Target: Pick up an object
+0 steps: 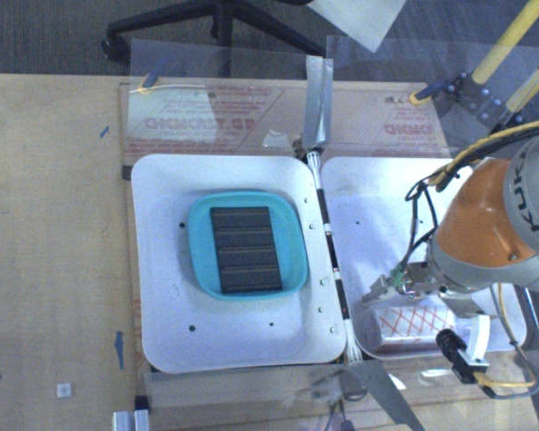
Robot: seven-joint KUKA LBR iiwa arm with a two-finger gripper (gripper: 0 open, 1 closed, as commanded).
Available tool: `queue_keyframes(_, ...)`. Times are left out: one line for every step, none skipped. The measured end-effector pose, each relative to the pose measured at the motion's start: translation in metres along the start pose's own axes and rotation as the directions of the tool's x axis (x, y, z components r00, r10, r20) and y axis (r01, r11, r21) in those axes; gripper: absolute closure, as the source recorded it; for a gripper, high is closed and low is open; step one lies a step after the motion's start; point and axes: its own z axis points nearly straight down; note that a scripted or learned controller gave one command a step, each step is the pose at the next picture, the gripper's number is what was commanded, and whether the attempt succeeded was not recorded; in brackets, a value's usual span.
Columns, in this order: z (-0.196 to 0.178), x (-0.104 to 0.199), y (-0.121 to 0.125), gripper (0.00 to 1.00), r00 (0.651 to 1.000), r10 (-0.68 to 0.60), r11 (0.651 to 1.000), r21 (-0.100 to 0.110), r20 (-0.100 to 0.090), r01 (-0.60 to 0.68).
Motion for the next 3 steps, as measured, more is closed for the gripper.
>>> queue_keyframes(-0.071, -0.06, 0.004, 0.0, 0.999, 0.039, 0.999, 0.006, -0.001, -0.039)
queue_keyframes(-0.096, 0.088, 0.005, 0.0, 0.996, 0.093, 0.996, 0.008, -0.001, -0.093)
queue_keyframes(-0.096, 0.065, 0.014, 0.0, 0.958, 0.287, 0.958, 0.007, 0.001, -0.287)
